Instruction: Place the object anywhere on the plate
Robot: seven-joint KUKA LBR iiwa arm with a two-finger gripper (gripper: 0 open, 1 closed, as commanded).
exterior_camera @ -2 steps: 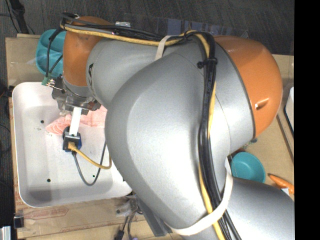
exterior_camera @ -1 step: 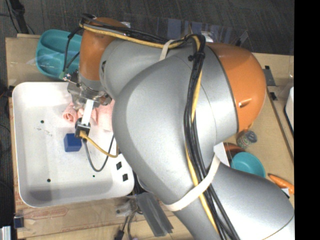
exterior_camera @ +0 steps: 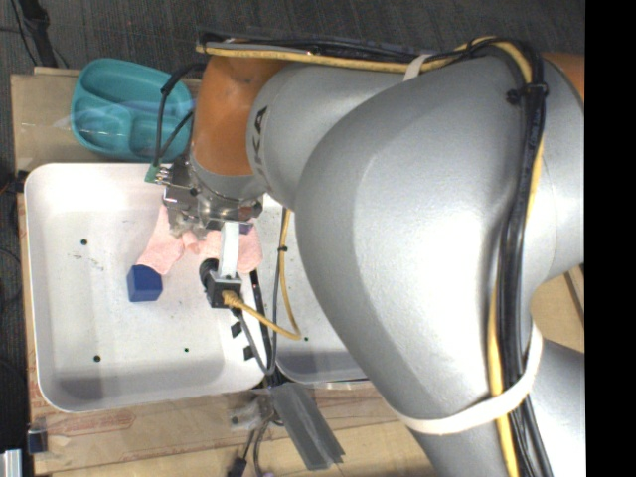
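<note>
the gripper (exterior_camera: 199,217) (jaws unreadable) hides most of the pink plate (exterior_camera: 159,251) beside the blue block (exterior_camera: 144,284).

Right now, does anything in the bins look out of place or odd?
Mostly no. The blue block lies on the floor of the left bin, beside the pink plate rather than on it. The plate is partly hidden under the gripper. A teal container sits outside the bins, beyond the left bin's far edge.

The gripper (exterior_camera: 195,219) hung over the pink plate (exterior_camera: 164,248); the blue block (exterior_camera: 144,284) lay just below-left of it.
</note>
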